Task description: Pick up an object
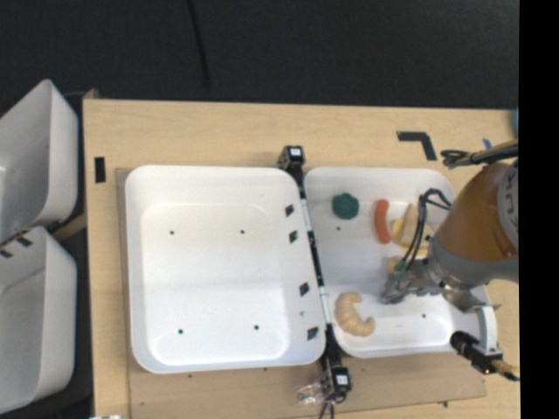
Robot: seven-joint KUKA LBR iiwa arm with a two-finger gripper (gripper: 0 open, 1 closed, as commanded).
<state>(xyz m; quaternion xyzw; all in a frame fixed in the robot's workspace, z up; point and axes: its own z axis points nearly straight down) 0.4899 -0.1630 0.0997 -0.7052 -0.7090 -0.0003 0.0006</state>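
Observation:
The right bin point(376, 343) holds a green round object point(346, 205) near its back, an orange-red sausage-shaped piece point(382, 220) beside a pale yellow piece point(400, 225), and a tan croissant-shaped object point(353, 313) at the front left. My gripper point(395, 291) hangs low over the middle of this bin, just right of the croissant and below the yellow piece. The grey arm with its orange band point(479, 221) covers the bin's right side. Whatever lies under the wrist is hidden.
The left bin point(140, 234) lies beside the right one, parted by a ridge with black clips point(306, 260). White containers point(31, 234) stand at the far left off the bench. Black cables point(424, 216) trail along the arm. A black bracket mark point(417, 140) sits on the wooden bench behind.

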